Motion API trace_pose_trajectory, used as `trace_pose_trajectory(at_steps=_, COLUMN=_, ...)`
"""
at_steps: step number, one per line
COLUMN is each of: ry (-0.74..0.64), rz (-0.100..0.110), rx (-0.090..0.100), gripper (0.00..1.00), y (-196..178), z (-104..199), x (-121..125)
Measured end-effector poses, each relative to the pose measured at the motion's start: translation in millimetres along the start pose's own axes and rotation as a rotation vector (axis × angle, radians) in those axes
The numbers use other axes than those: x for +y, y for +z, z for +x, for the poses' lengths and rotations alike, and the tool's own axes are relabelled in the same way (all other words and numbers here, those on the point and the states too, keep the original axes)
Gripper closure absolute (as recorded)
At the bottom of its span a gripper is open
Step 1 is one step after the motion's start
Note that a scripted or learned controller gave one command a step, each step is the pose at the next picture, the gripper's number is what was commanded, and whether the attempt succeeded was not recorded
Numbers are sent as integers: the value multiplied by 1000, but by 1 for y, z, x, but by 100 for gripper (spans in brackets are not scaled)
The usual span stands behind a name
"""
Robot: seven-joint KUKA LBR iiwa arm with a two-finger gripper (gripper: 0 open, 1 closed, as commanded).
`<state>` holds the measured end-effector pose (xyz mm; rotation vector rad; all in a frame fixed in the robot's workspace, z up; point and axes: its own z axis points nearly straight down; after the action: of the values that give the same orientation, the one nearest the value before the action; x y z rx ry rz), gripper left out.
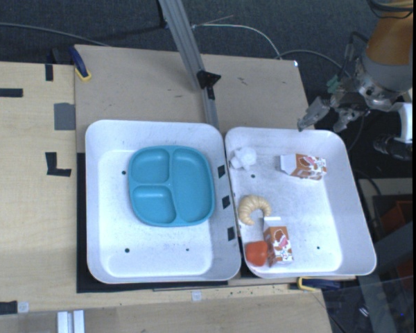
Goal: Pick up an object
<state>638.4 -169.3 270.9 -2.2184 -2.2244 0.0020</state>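
The right bin (347, 207) holds the loose objects. A small carton (304, 166) with orange and white print lies on its side in the far part. A crumpled white object (243, 158) sits in the far left corner, touching the wall. A pale croissant (254, 209) lies near the left wall at mid-depth. In the near left corner a second printed carton (278, 245) rests just beside a red tomato-like object (257, 254).

The gripper (327, 115) hangs over the bin's far right rim, above and right of the far carton, with nothing between its fingers; they look spread apart, dark against the counter (139, 82).

The left bin (104, 255) carries a blue divided plate (172, 186), three compartments, all bare. A grey metal bar (184, 37) slants across the far counter toward the seam between the bins.
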Motion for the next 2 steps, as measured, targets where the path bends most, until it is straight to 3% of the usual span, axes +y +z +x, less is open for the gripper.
trace_pose_trajectory(at_steps=1, ry=0, rz=0, rx=0, gripper=0, y=0, z=0, x=0)
trace_pose_trajectory(at_steps=2, ry=0, rz=5, rx=0, gripper=0, y=48, z=1, x=8)
